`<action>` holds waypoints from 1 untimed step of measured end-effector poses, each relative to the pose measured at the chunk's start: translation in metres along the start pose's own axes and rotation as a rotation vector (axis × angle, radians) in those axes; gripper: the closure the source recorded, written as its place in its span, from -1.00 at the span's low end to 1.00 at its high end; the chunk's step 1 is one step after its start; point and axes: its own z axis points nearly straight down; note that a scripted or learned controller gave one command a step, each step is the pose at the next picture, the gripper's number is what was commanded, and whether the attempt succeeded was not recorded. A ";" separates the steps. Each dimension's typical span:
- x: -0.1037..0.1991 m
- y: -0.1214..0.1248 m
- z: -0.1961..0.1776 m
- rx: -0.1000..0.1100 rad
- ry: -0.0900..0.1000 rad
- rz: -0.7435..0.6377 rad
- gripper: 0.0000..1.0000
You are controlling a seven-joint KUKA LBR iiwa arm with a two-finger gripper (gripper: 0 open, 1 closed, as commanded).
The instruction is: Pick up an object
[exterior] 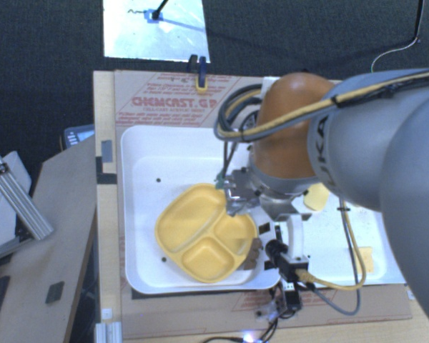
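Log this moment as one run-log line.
arm: over left bin | gripper: at right edge of yellow divided plate | grasp: unconfirmed | plate: flat in bin

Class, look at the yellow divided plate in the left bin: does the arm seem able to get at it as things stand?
Probably yes: the yellow divided plate lies uncovered, and the end effector is already over its right rim.

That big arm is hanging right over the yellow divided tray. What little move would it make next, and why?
Probably a short, straight drop onto the near rim of the yellow tray. The pincer sits at the tray's right edge in the left bin, the arm's wrist hides the tips, and the view shows nothing held, so a grab looks yet to be made.
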 end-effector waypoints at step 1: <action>0.050 -0.008 0.008 -0.001 0.001 -0.009 1.00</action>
